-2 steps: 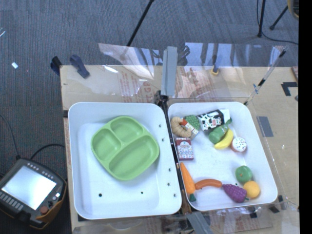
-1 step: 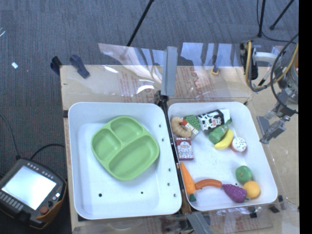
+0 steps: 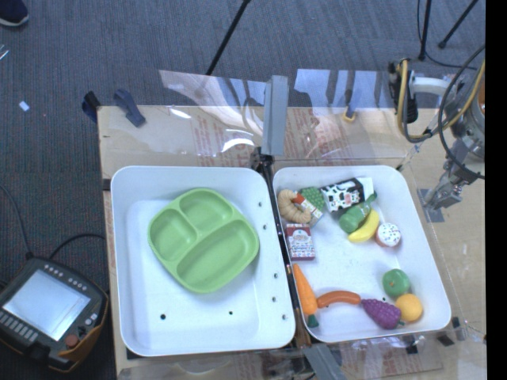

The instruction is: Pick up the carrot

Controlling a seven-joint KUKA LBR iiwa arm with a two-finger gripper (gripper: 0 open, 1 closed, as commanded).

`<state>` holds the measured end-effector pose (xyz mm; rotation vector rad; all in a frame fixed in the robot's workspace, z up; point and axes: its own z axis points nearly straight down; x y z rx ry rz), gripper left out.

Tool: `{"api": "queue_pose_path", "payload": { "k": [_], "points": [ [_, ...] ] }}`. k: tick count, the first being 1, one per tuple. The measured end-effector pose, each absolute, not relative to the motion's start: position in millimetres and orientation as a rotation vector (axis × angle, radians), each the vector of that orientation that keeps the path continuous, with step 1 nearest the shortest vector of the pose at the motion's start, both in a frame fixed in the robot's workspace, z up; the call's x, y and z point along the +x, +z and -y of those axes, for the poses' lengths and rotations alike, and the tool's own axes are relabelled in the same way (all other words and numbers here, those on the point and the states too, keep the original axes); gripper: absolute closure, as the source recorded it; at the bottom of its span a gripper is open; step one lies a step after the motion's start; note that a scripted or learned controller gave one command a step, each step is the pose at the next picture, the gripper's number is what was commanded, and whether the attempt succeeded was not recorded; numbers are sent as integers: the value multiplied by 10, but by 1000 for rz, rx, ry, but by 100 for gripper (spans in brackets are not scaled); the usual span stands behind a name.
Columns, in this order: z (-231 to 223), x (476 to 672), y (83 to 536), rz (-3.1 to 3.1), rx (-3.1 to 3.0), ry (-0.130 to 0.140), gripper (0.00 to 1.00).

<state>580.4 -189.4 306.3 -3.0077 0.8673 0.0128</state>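
The carrot, orange with a green stub at its near end, lies against the left wall of the right bin, close to the front corner. A reddish-orange sausage-shaped toy lies just to its right, nearly touching it. My gripper hangs at the far right, just outside the right bin's right wall and well away from the carrot. Nothing shows in it.
The right bin also holds purple grapes, an orange, a green fruit, a banana, a cow-print carton, a red box and a pastry. A green divided plate lies in the left bin.
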Motion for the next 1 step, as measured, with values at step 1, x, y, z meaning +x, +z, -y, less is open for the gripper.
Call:
{"api": "queue_pose_path", "payload": {
  "k": [1],
  "points": [
    [2091, 5682, 4922, -1046, -2958, -11, 100]
  ]
}}
